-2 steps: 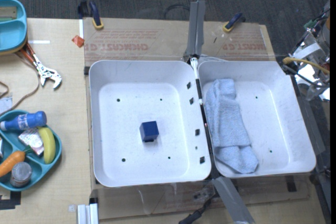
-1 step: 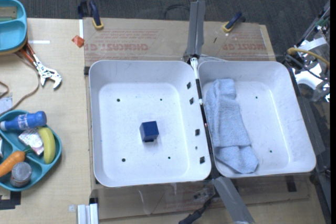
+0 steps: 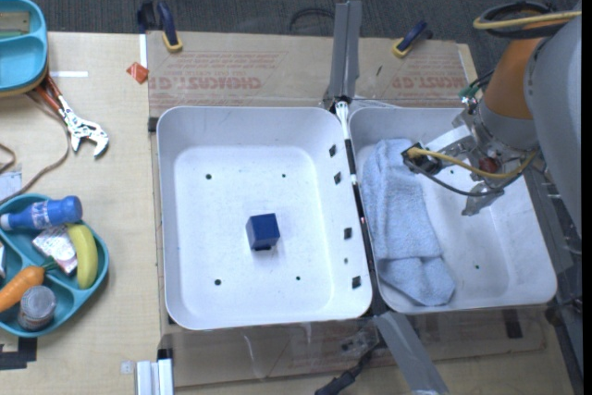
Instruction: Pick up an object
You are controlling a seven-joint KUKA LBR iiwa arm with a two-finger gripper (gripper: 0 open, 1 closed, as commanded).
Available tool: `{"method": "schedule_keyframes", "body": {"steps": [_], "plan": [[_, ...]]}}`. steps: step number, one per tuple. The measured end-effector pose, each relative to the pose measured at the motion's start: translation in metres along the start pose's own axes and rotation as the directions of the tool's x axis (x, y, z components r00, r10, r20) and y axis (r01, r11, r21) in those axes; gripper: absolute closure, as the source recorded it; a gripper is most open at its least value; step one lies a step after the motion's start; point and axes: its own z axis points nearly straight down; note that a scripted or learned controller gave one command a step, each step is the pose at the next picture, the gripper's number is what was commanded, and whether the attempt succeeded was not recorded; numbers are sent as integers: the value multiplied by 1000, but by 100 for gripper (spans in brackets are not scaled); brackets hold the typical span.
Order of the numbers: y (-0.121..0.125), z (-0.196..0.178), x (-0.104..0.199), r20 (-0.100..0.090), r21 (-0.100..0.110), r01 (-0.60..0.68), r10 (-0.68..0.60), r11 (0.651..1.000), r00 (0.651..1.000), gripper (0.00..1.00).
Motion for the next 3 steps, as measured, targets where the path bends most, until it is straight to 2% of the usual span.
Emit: {"method": "schedule_keyframes", "body": {"steps": [1,2,3], "plan": [[-5,-24,13,-3,-2,-84,84,996,996,0],[12,-26,44,-3,-4,45,-45,999,999,0],[40,-72,26,-3,-3,-83,83,997,997,0]]}}
